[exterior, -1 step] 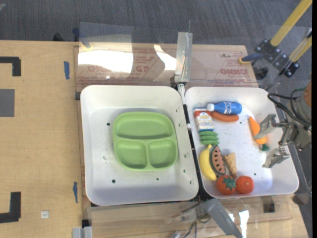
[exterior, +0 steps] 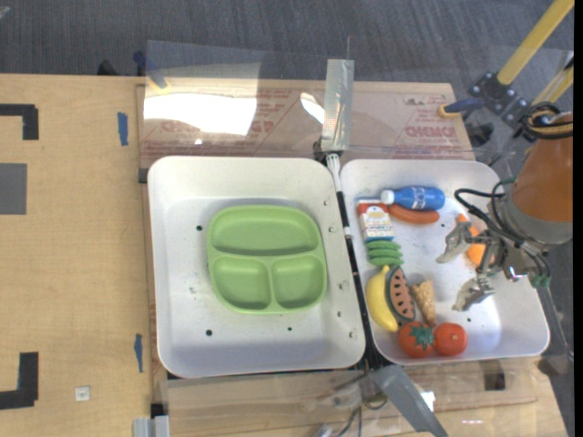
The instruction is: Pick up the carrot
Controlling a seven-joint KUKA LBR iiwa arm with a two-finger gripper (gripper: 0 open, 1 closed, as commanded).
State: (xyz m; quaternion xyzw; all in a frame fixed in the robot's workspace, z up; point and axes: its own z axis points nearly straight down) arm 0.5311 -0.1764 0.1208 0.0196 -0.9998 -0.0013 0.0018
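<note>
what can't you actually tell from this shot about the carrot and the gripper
- Carrot: only small orange bits show in the camera view; the gripper and its cables cover the rest.
- Whether the carrot sits between the fingers: too small and cluttered to tell.
- Arm: cut off by the right edge.

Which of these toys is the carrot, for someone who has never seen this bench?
Look in the right white bin, near its right wall. The carrot is the small orange piece lying between the gripper's metal fingers, apart from the food toys clustered along the bin's left side.
</note>
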